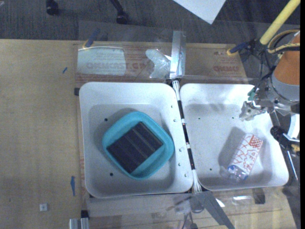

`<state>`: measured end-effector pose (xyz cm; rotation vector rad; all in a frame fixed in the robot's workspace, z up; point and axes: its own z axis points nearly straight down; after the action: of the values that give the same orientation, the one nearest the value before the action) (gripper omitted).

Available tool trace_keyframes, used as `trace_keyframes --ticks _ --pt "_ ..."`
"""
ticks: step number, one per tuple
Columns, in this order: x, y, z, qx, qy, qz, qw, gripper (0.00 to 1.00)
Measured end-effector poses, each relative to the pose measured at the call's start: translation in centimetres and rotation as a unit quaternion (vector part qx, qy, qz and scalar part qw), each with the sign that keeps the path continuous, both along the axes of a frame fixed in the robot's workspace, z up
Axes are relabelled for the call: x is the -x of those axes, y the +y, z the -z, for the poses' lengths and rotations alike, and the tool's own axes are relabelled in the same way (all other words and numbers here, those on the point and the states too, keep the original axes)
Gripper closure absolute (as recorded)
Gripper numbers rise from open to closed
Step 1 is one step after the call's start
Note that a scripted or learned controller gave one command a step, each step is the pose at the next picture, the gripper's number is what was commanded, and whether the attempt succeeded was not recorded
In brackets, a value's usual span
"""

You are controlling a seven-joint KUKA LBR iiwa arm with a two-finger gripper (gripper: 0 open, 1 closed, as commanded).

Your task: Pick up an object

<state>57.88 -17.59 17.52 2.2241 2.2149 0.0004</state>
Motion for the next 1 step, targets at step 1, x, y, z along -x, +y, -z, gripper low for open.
trace_keyframes --ticks 1 --pt "0.0 0.01 0.0 0.0 0.0 0.0 1.0 0.0"
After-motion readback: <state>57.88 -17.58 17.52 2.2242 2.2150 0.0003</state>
